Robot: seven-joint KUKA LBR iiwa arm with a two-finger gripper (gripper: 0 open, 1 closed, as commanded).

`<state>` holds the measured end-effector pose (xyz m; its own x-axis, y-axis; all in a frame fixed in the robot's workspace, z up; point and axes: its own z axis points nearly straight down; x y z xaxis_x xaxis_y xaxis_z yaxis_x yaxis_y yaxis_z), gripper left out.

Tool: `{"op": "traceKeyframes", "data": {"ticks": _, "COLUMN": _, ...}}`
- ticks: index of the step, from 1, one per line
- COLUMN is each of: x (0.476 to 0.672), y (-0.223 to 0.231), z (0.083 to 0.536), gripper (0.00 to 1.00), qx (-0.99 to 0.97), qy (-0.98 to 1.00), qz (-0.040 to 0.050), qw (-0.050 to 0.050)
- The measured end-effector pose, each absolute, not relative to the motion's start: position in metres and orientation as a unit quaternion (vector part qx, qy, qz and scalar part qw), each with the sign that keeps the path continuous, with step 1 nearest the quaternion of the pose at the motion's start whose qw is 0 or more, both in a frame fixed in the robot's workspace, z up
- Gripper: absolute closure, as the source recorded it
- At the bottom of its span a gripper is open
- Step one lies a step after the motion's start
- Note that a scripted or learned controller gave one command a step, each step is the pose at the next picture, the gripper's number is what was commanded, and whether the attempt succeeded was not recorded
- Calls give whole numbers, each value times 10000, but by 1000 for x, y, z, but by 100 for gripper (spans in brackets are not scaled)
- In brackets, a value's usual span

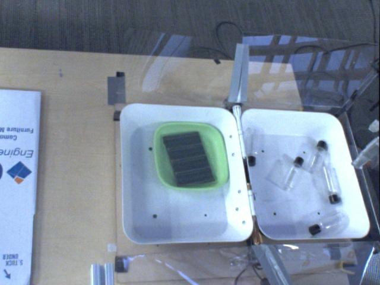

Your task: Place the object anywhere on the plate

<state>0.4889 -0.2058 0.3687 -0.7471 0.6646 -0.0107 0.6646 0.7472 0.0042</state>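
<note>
- The objects to pick, several clear vials (pixel 328 180) with black caps, lie scattered in the right bin (pixel 350 132); none is on the plate yet.
- The green plate (pixel 221 153) sits in the left bin (pixel 133 218), already carrying a dark ribbed block (pixel 189 158) in its middle.
- I see no pincer over either bin, so I cannot tell whether it is open or closed.
- My worry: the vials are round, see-through and slick, so a grasp could slip or miss, and one set on the block's ridges might roll off.
- A white sheet (pixel 18 183) on the bench's left reads partly "Engine", sideways; the rest is too small.
</note>
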Motion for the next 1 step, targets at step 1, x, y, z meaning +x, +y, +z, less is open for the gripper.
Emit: {"op": "traceKeyframes", "data": {"ticks": 1, "x": 489, "y": -206, "z": 399, "gripper": 0, "qx": 2130, "qy": 9770, "qz": -8, "qw": 71}}
